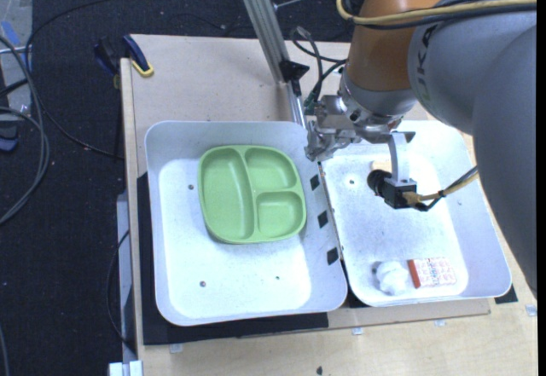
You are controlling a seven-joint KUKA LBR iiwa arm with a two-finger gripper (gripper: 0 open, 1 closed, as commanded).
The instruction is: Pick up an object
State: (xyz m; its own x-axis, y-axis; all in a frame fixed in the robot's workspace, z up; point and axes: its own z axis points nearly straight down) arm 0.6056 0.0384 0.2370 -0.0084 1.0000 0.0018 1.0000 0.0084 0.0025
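Smooth green three-compartment tray (252, 193) in left bin (171, 280); jaws' state cannot be told; crumpled white wad (392, 277) beside flat red-printed packet (435, 273)

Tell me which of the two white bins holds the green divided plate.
The left bin; the green divided plate lies in it, while the right bin holds small items.

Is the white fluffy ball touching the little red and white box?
Touching, it seems: the camera view shows the white ball pressed against the box's left end in the right bin, no gap between.
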